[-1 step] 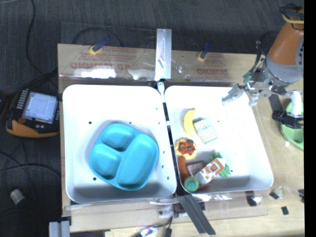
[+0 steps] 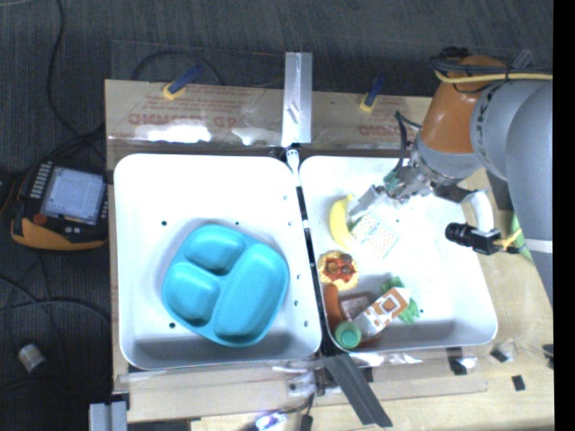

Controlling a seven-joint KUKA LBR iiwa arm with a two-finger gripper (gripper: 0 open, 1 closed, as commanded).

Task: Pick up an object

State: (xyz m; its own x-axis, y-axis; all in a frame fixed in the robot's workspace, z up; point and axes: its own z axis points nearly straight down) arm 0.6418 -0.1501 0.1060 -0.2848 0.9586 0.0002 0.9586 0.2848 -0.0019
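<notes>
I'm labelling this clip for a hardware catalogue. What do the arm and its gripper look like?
The thick, rounded grey metal arm carries a glossy orange band above the wrist, with thin dark cables looping over that band. A small silver and dark two-finger gripper extends from the wrist, bearing a green spot near its base. A black cylindrical fitting sticks out beside the arm.

A handheld controller with a screen (image 2: pixel 65 203) lies on the dark carpet (image 2: pixel 54 79), far to the left of the claw (image 2: pixel 359 207). Above and left of the claw, an upright metal bar (image 2: pixel 297 97) stands at the board's back edge. One clamp (image 2: pixel 373 94) sits just above the claw and another clamp (image 2: pixel 182 82) farther left.
</notes>
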